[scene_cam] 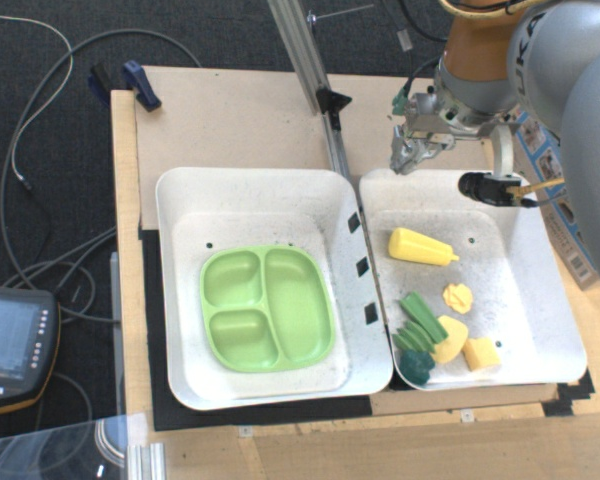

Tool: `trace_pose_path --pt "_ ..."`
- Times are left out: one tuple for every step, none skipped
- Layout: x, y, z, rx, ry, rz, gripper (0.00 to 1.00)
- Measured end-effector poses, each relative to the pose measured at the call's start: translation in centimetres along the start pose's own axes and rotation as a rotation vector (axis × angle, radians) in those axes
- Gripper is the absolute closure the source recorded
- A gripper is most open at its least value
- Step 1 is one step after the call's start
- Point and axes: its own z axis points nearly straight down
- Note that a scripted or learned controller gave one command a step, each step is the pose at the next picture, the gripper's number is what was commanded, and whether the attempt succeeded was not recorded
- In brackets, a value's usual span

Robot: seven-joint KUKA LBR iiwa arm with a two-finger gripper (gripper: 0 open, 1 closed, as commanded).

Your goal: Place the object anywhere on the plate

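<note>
Nearest the camera, the toys sit bunched in the right bin's (540,298) front corner: a green pod (420,318) over a dark green piece (416,366), a yellow block (481,353) beside them, a small yellow ridged piece (458,297) just behind. Further up lies the yellow corn-like piece (420,247), alone and easiest to reach, so a likely pick. Across the divider, the green plate (267,308) waits in the left bin (180,228), its three compartments bare. At the back, the gripper (408,156) hangs over the right bin's far rim, nothing between its fingers; spread or pressed together, I can't tell from here
</note>
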Motion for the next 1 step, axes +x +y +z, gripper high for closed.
trace_pose_path --pt "0.01 0.08 -1.1 -0.003 -0.001 -0.001 1.0"
